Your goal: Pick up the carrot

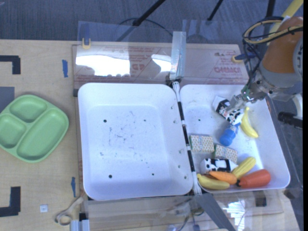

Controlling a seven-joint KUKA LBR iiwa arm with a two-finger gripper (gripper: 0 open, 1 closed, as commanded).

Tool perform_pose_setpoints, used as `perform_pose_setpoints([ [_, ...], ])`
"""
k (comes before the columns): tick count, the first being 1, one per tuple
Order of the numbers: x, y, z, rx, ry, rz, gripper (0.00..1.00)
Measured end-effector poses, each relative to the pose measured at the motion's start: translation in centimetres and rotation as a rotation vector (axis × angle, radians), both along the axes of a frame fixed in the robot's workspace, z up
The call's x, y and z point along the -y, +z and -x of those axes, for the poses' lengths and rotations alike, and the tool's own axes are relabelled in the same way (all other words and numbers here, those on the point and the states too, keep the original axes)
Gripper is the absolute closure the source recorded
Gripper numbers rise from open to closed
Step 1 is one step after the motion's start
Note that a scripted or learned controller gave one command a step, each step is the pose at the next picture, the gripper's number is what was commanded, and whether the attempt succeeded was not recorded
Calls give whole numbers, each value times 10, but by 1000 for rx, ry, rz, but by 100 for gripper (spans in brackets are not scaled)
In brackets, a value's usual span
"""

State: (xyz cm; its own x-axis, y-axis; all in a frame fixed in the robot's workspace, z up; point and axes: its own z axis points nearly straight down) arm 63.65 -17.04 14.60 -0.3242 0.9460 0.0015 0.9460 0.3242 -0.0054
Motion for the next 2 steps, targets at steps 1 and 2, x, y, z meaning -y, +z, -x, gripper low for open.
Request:
perform_pose_setpoints([
  [1,-1,1,-2,8,0,0,0],
  [2,0,-13,-31,9,503,-1,0],
])
